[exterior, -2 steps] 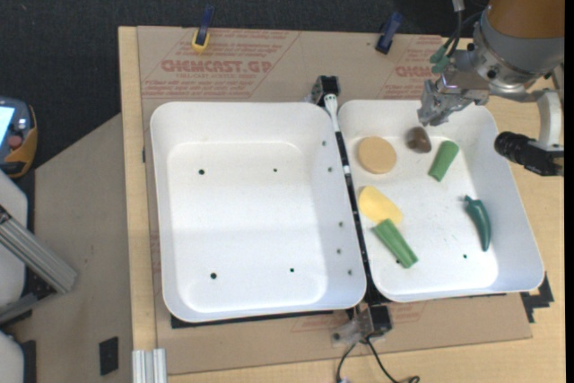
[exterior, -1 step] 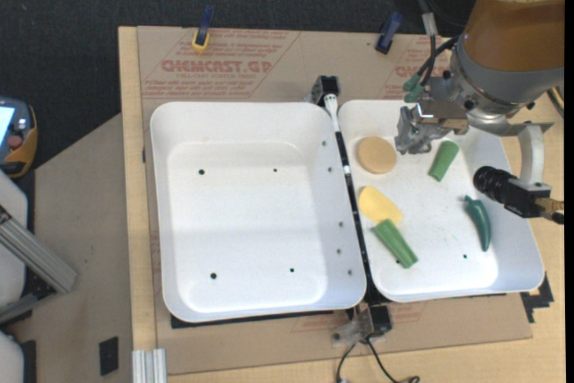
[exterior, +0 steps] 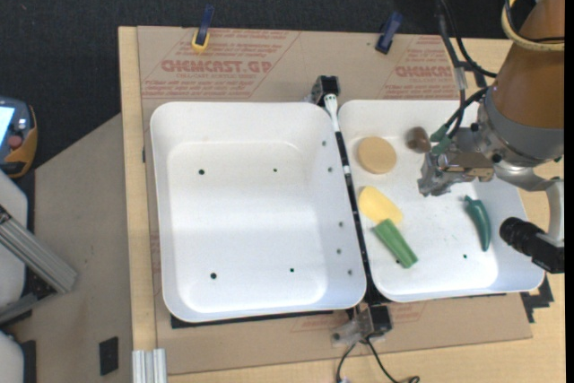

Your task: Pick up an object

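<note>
In the right bin (exterior: pixel 448 278) lie a round tan disc (exterior: pixel 378 154), a small brown lump (exterior: pixel 417 138), a yellow piece (exterior: pixel 380 206) touching a green block (exterior: pixel 395 244), and a dark green pepper-like piece (exterior: pixel 478 221). My gripper (exterior: pixel 437 184) hangs low over the middle of this bin, between the brown lump and the green pepper, right of the yellow piece. Nothing is visibly held in it.
The left bin (exterior: pixel 179 193) sits beside the right one, with a black divider strip (exterior: pixel 345 184) between them. Cables (exterior: pixel 457 67) run down the arm. Clamps (exterior: pixel 203 31) hold the cardboard base at the back.
</note>
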Motion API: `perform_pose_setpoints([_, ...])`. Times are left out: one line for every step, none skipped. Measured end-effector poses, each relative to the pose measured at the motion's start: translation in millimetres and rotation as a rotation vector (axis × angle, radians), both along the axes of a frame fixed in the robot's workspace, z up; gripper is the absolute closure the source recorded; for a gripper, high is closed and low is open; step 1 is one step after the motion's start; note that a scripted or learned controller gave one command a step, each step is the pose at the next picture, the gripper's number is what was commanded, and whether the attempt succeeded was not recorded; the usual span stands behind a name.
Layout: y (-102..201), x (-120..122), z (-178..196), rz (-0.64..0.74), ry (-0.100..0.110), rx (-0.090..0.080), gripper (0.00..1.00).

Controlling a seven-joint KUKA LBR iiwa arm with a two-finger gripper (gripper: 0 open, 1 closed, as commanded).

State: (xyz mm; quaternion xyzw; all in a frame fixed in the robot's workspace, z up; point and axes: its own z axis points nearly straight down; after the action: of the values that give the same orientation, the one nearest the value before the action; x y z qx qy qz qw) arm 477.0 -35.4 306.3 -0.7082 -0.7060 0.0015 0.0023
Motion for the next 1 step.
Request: perform_pose_setpoints([40.4,1.1,-73.5,0.007,0.004,0.001,1.0])
